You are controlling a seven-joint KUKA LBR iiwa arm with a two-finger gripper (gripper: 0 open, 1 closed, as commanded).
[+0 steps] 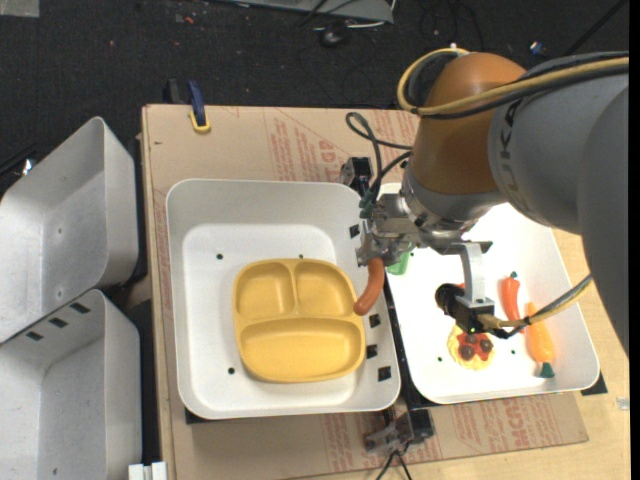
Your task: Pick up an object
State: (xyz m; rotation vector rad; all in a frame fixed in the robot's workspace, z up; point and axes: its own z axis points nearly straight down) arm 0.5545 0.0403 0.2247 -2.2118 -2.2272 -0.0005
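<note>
The orange sausage-shaped toy (369, 286) hangs slantwise at the right rim of the left bin (190, 268). Its upper end is tucked under the pincer (376, 253), and its lower end sits by the right edge of the yellow divided tray (298, 320). The wrist hides the top of the toy, so I cannot tell whether the pincer is clamped on it, merely touching it, or spread.

If there is a grip, it looks to be on the very tip of a long, smooth piece. In that case the toy could swing or slip out on a lift. It might then drop onto the bin rims or into the gap between the bins, where reaching it again would be awkward. A tilted toy could also catch on the tray's edge.

The left bin holds the tray, which lies flat in the middle. In the right bin (560, 263) a small green piece (401, 263) lies just right of the pincer. Nearer and further right are a round pizza-like toy (472, 349), a small reddish carrot (511, 296) and a larger orange carrot (540, 344). Both bins rest on the brown counter (250, 138).
</note>
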